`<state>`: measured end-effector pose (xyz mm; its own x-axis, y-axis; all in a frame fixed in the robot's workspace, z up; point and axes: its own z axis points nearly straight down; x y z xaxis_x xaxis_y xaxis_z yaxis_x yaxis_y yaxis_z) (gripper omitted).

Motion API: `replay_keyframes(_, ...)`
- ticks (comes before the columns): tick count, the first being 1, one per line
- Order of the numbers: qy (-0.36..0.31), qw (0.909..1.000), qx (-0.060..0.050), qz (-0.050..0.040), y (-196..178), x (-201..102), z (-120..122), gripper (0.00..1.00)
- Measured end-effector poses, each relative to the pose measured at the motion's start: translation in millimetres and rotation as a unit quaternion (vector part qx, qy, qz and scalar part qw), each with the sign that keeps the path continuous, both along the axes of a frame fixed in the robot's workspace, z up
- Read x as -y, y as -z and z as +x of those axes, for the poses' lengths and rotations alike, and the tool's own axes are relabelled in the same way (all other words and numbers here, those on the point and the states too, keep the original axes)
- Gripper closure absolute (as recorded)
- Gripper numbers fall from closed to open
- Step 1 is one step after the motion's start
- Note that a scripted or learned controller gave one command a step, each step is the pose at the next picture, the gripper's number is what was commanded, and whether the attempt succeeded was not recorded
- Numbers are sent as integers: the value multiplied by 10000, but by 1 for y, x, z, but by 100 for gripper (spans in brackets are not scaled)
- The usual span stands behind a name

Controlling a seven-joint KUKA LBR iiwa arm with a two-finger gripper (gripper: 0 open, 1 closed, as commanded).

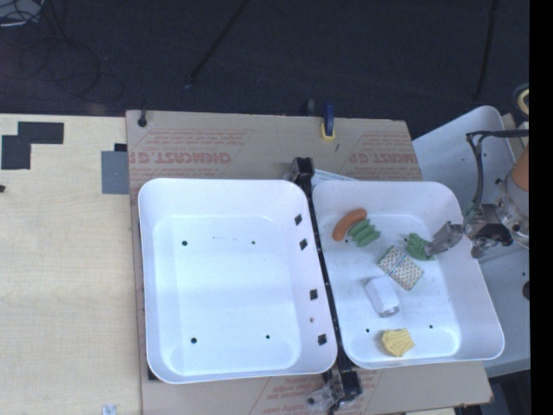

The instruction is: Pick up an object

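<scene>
Nearest the camera, a yellow object [397, 342] is seen at six o'clock in the right bin [471, 340]. A white cylinder [381, 296] and checkered packet [401, 267] are placed above it; an orange sausage [349, 223] is found at eleven o'clock. The gripper [441, 241], at three o'clock, touches a green object [420, 246]; its opening cannot be judged. Mirrored "CHEMCAST GP" is printed on the cardboard [216, 150].
</scene>
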<state>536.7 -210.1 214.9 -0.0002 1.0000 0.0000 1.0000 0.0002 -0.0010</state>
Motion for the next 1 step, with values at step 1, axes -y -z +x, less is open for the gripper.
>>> replay_keyframes(1,-14,10000,15,18,127,0,52,0)
